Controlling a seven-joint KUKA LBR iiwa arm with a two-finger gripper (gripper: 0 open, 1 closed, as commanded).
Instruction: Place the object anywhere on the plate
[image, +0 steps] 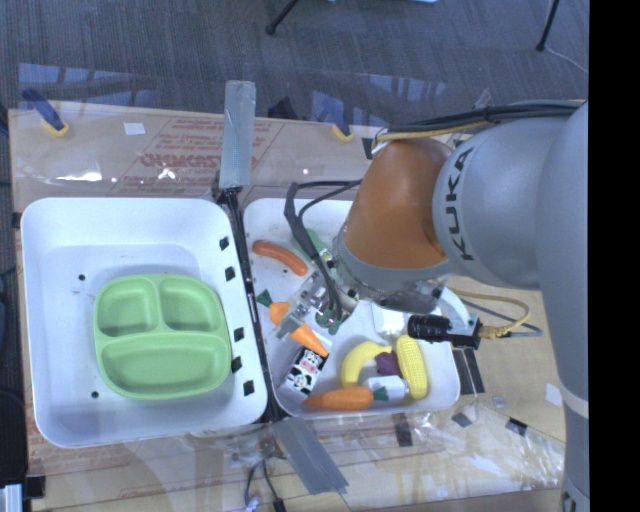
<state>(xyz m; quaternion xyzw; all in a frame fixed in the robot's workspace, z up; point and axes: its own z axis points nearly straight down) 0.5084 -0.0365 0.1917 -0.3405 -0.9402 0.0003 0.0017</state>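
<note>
The jaws (318, 305), whose state I cannot tell, hang low in the right bin (440, 400) over toy food, an orange carrot piece (309, 338) just beside at 6 o'clock, while the green plate (160, 335) lies well apart at 9 o'clock in the left bin (60, 230).

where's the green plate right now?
The green plate lies flat in the left bin of the camera view, about central, across the divider from the right bin where the gripper works among toy food.
</note>
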